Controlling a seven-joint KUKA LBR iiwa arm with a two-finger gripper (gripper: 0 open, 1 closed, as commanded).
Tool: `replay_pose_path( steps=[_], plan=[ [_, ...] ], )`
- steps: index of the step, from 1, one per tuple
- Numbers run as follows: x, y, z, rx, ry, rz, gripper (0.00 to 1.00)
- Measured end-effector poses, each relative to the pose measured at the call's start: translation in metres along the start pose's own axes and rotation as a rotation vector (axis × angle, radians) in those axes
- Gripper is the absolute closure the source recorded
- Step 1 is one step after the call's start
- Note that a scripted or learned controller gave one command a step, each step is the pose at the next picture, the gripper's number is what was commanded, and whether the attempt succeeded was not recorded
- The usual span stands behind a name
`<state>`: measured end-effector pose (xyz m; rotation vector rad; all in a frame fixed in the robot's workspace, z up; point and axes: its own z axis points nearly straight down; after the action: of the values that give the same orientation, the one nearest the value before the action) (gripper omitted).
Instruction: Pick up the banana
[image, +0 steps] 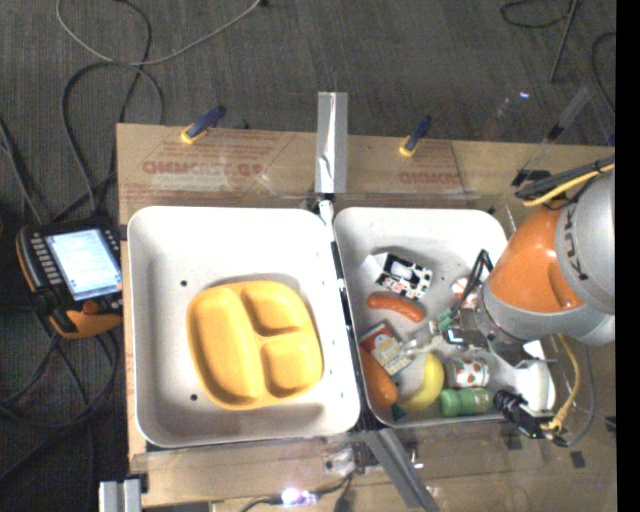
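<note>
You see two white bins side by side: the left bin (160, 300) holds a yellow tray (257, 342), the right bin (420, 225) a clutter of small items. The arm (545, 270) reaches over the right bin. Its gripper (448, 330) sits just above the banana (428, 383); you cannot tell its state. The banana lies near the bin's front wall, between a carrot (378, 382) and a can (466, 374), with a green bottle (465, 402) just beside it.

You've got dark grey carpet (420, 60) with loose cables (100, 60), a cardboard-topped bench (230, 165), blue clamps (203, 123), and a lit pendant screen (78, 262) at left.
</note>
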<state>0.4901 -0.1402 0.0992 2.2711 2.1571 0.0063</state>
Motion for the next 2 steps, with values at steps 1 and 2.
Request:
replay_pose_path(
  steps=[1,2],
  plan=[
    [0.0095,-0.0015,0.0068,-0.009,-0.007,0.005,0.00],
    [0.0007,0.0023,0.0091,-0.013,0.001,0.315,0.00]
  ],
)
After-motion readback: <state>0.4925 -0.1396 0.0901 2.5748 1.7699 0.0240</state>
